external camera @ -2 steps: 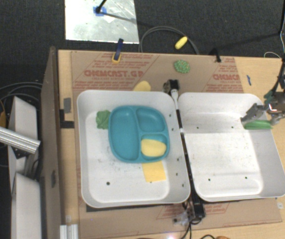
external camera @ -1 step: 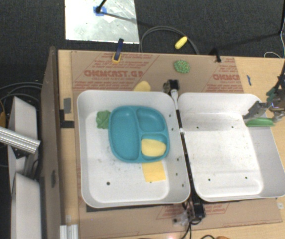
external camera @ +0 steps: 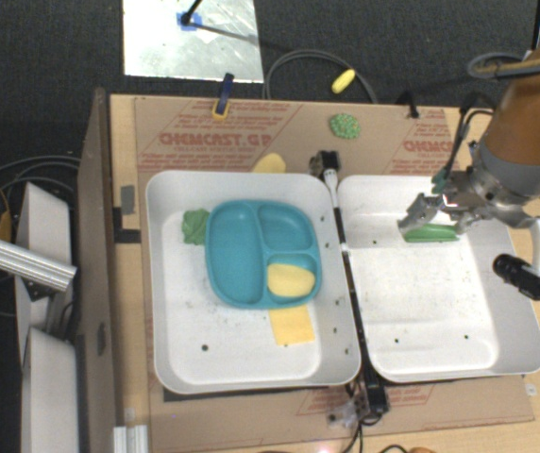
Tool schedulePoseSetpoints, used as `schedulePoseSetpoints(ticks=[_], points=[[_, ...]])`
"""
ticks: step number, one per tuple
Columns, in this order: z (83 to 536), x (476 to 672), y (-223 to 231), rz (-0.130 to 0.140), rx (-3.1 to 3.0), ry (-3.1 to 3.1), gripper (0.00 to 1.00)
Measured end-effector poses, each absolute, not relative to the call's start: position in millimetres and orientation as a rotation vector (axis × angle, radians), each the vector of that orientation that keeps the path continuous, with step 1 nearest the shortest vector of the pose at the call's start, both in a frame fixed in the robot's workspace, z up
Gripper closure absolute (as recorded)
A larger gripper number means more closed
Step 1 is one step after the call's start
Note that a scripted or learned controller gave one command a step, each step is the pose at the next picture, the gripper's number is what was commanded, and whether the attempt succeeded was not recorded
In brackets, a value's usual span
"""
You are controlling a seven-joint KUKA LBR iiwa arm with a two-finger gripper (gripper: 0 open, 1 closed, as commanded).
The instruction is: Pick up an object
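Green is what I am seeing just under my gripper [external camera: 428, 217]: a flat green object [external camera: 432, 235] is lying on the floor of the right bin [external camera: 459, 347], up toward that bin's 11 o'clock corner. I am reaching in from 3 o'clock, my grey arm [external camera: 525, 130] with its orange band crossing the bin's far rim, and my fingers [external camera: 417, 214] are hanging right over the green object's 12 o'clock edge; whether they are spread or closed I cannot tell, and I cannot tell if they are touching it. At 9 o'clock from me the left bin [external camera: 171, 347] is holding a teal divided plate [external camera: 242, 253], and a yellow lemon-like piece [external camera: 290, 279] is sitting in the plate's compartment at 4 o'clock. A flat yellow square [external camera: 293, 326] is lying on the bin floor just beside the plate at 6 o'clock, and a green leafy piece [external camera: 194, 225] is resting against the plate's rim at 10 o'clock. Beyond the bins, toward 12 o'clock, a round green knobbly thing [external camera: 345, 125] and a pale yellow piece [external camera: 270, 164] are lying on the brown cardboard sheet [external camera: 185, 140], and a small yellow object [external camera: 344, 81] is lying on the dark floor past it.
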State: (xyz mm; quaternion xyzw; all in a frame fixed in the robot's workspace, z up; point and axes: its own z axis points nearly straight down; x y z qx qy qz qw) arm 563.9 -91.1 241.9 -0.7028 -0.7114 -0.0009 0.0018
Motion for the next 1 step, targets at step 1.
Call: schedulePoseSetpoints(ticks=[1], points=[[217.5, 532.9, -36.4, 0.0, -2.208, -2.23, 1.0]])
